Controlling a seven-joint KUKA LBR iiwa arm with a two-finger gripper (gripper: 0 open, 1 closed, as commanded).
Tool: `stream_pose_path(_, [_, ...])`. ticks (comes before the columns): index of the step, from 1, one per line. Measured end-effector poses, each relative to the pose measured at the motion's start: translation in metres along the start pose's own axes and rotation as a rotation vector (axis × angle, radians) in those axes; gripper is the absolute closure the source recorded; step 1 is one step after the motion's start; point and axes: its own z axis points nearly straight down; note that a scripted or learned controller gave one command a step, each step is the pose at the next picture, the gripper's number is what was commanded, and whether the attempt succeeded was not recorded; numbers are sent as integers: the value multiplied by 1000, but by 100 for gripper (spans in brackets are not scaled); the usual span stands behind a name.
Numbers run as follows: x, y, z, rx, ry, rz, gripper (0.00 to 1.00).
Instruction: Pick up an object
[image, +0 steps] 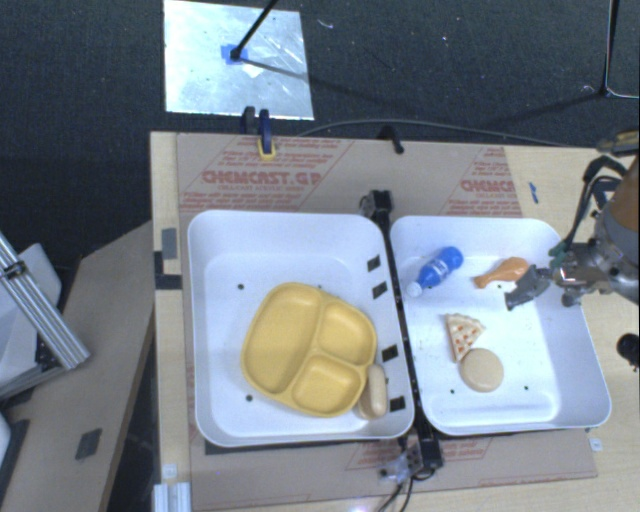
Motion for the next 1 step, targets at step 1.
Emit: stream_pose_path(1, [0, 2, -5, -9, -2, -2, 0])
